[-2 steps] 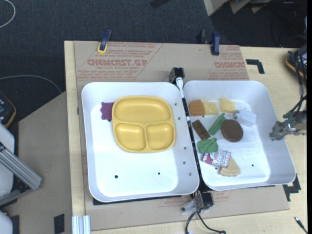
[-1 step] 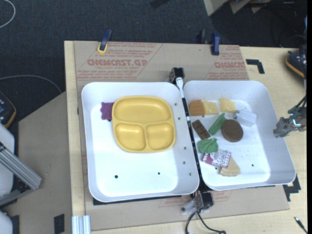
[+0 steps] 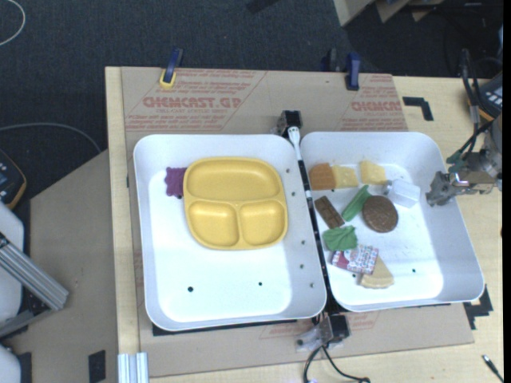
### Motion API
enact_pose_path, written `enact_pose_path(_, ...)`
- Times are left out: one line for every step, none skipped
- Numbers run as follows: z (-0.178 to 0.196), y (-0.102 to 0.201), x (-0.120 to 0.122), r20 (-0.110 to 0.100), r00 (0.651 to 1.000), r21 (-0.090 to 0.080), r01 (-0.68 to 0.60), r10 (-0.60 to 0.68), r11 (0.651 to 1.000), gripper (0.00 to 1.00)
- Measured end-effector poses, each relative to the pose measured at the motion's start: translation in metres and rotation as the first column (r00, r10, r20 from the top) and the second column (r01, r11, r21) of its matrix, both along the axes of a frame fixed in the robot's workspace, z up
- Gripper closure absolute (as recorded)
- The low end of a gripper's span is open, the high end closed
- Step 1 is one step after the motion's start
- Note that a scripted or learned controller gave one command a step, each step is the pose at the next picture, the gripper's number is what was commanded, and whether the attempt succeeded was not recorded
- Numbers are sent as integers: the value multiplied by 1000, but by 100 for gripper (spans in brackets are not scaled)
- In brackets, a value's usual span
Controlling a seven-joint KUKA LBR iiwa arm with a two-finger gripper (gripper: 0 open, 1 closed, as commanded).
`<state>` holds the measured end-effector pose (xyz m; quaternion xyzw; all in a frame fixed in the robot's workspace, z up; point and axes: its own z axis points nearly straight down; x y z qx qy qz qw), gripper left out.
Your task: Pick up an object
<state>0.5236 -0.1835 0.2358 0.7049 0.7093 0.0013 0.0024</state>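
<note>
Two shallow white bins sit side by side on a cardboard-covered bench. The left bin (image 3: 160,238) holds one yellow three-compartment tray (image 3: 235,202) and one purple object (image 3: 174,181) touching the tray's left edge. The right bin (image 3: 447,246) holds a cluster of small food-like objects in its left half: one brown block (image 3: 322,176), one pale yellow block (image 3: 346,176), one yellow block (image 3: 372,171), one clear plastic piece (image 3: 403,191), one round brown disc (image 3: 380,214), one brown bar (image 3: 328,211), two green leaf-like pieces (image 3: 355,203) (image 3: 339,238), one red-and-white wrapped packet (image 3: 357,258), and one tan wedge (image 3: 378,274). The gripper (image 3: 441,191) is over the right bin's right side, near the clear plastic piece but apart from it; nothing shows between its fingers, and how far the jaws stand open cannot be told. Two clamps, one yellow (image 3: 168,76) and one blue (image 3: 352,71), grip the bench's far edge.
</note>
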Motion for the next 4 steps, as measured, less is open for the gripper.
enact_pose_path(8,37,37,0,1000,1,0,0,1000,100)
enact_pose_path(-9,77,76,-1,1000,1,0,0,1000,100)
enact_pose_path(-13,126,105,-1,1000,2,0,0,1000,100)
enact_pose_path(-1,150,142,1,1000,1,2,-2,1000,100)
